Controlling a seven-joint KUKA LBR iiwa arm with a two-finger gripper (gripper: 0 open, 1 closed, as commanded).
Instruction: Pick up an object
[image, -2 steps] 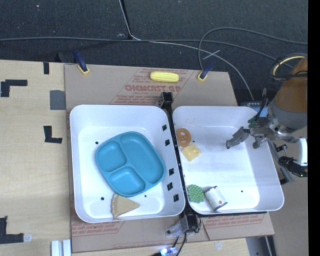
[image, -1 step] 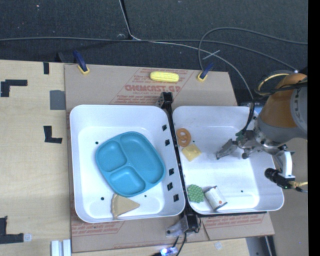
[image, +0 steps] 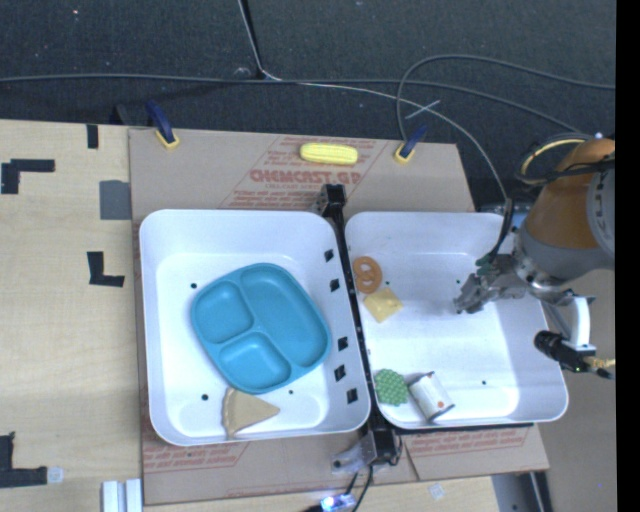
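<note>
we see the blue plate (image: 260, 327) in the left bin (image: 160, 240), the arm's pincer (image: 470, 298) low in the right bin (image: 440, 225), jaw state unclear. nothing lifted yet; yellow block (image: 383, 305) and pretzel (image: 367, 272) lie left of it.

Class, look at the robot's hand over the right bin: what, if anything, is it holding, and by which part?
Nothing shows between its fingers. The hand hangs above bare floor of the right bin, apart from the objects there.

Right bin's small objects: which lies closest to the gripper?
The pale yellow block is closest to the gripper; the orange pretzel ring, green piece and white can lie farther off.
</note>
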